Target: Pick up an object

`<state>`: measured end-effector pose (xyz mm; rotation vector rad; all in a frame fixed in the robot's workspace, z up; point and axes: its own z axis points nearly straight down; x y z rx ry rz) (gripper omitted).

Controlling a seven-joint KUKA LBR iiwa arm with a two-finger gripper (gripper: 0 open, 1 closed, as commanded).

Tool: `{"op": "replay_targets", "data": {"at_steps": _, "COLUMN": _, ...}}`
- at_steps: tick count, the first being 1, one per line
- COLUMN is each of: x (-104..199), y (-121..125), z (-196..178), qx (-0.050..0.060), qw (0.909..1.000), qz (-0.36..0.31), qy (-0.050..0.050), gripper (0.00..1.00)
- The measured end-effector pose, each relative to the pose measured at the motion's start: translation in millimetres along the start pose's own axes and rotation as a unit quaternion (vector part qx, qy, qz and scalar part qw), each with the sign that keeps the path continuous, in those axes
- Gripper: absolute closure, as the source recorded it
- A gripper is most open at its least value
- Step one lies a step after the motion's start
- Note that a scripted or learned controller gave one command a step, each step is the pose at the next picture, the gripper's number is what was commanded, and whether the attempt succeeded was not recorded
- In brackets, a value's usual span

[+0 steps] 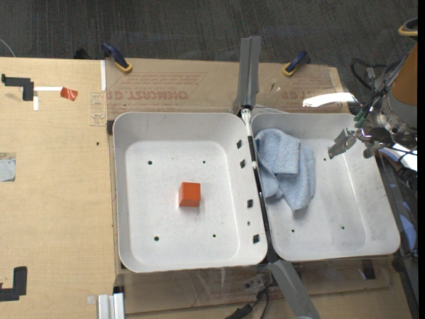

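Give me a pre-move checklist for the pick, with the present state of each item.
1. Candidate object in plain sight: the orange block lies alone near the middle of the left bin. Ok.
2. Second candidate: the blue cloth lies crumpled against the left wall of the right bin. Ok.
3. Gripper over a target: it sits at the right bin's upper right, apart from the cloth. Not ok.
4. Gripper free of load: nothing shows between its fingers. Ok.
5. Finger opening wide enough for the block: cannot tell.
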<state>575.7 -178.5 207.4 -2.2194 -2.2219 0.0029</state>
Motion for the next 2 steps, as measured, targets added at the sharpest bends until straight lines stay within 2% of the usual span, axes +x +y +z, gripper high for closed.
{"op": "replay_targets", "data": {"at_steps": 1, "x": -8, "y": 11, "z": 114, "qx": -0.003, "qw": 0.9999, "qz": -0.012, "qy": -0.001, "gripper": 0.00}}
{"op": "replay_targets", "data": {"at_steps": 2, "x": -25, "y": -36, "z": 26, "qx": -0.001, "qw": 0.9999, "qz": 0.011, "qy": 0.000, "gripper": 0.00}}
